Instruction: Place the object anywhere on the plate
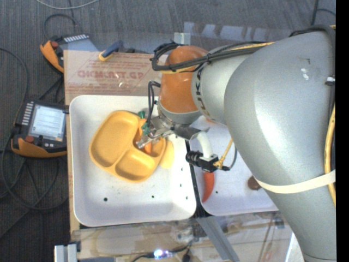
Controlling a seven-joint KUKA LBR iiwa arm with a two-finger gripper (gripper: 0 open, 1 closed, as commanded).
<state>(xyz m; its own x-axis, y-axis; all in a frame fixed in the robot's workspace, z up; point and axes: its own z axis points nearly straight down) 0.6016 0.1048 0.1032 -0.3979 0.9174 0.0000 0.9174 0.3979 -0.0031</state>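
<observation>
A yellow divided plate point(117, 143) lies in the left white bin point(92, 201). My gripper point(147, 137) hangs over the plate's right compartment, under the orange band of the wrist. Its fingers are shut on a small orange carrot point(145, 130) with a green top, held just above or on the plate's right part. The wrist hides most of the carrot.
In the right bin point(240, 201) a red-orange pepper point(209, 184) lies next to the wall between the bins, and a small brown object point(253, 183) sits further right. The arm's big grey body covers most of that bin. A cardboard sheet point(109, 75) lies behind the left bin.
</observation>
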